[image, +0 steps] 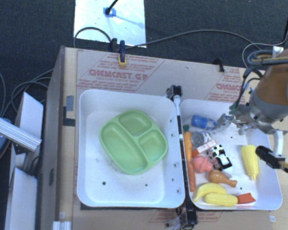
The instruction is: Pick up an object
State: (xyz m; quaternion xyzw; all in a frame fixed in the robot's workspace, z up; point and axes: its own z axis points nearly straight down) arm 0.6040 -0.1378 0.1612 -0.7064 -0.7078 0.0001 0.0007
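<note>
1. The gripper (231, 120) hangs over the far part of the right bin (271, 196); if it is apart or together, I cannot tell.
2. Just left of it lies a blue bottle (201, 122); a yellow corn (250, 161) lies nearer, right.
3. The left bin (91, 182) holds a green plate (133, 141).

Arm (280, 83) cut off at right edge. Gripper (233, 119) fingers too small and cluttered to read. Small grey item (199, 138) beside blue object (201, 122) unidentifiable. Black-white toy (221, 157) unclear.
</note>
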